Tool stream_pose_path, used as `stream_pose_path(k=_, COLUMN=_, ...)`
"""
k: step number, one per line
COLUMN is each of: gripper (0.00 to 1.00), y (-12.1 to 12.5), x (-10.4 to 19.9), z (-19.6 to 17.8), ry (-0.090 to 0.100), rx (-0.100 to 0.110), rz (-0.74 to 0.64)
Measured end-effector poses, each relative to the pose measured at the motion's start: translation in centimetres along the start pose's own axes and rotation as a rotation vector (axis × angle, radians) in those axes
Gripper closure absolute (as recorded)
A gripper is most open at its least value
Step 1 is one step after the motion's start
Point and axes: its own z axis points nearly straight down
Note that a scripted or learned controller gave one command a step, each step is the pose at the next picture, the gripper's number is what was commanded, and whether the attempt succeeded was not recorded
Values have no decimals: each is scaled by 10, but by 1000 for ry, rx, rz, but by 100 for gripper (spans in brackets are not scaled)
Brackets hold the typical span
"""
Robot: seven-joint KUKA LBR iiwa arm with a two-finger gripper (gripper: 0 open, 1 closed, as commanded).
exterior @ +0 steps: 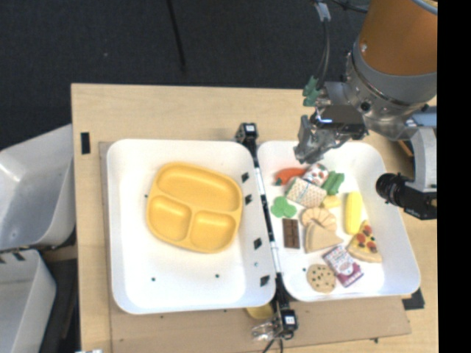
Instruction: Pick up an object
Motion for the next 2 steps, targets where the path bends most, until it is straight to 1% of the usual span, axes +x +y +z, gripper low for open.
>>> stream_pose_path(k=1, gripper=100, y=0, x=-48, z=106, ry=-2, rx=11, rz=2)
stream_pose_path(k=2, gripper=100, y=1, x=-99, z=128, ry=-1, rx=2, rz=1)
